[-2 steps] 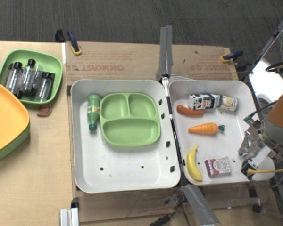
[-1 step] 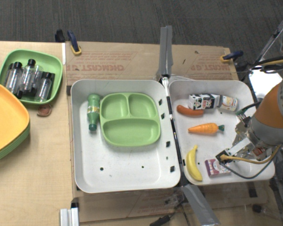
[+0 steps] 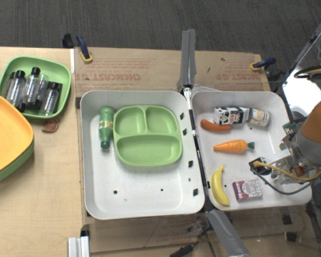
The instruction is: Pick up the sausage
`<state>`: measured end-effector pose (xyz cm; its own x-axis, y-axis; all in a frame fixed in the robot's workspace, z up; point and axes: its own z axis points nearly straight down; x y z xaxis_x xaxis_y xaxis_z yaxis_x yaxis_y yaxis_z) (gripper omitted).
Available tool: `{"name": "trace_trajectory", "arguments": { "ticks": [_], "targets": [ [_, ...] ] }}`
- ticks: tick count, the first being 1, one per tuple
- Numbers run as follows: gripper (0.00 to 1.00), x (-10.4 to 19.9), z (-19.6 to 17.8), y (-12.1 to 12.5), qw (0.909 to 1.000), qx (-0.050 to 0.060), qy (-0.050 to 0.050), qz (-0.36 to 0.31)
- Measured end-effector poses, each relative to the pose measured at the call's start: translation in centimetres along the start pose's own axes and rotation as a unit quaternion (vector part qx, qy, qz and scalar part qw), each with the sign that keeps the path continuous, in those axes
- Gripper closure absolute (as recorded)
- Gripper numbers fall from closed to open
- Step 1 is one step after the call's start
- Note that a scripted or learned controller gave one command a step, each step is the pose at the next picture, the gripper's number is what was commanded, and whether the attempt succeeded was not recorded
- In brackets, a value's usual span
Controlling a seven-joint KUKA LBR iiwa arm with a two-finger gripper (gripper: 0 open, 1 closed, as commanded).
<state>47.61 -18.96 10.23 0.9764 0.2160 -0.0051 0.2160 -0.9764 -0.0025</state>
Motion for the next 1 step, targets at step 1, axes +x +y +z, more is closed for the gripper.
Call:
{"name": "trace_trajectory", "arguments": {
  "ticks": [1],
  "targets": [
    [1.00,-0.72,-0.45,3.16,0.9983,0.000,0.000,-0.059]
  ]
}}
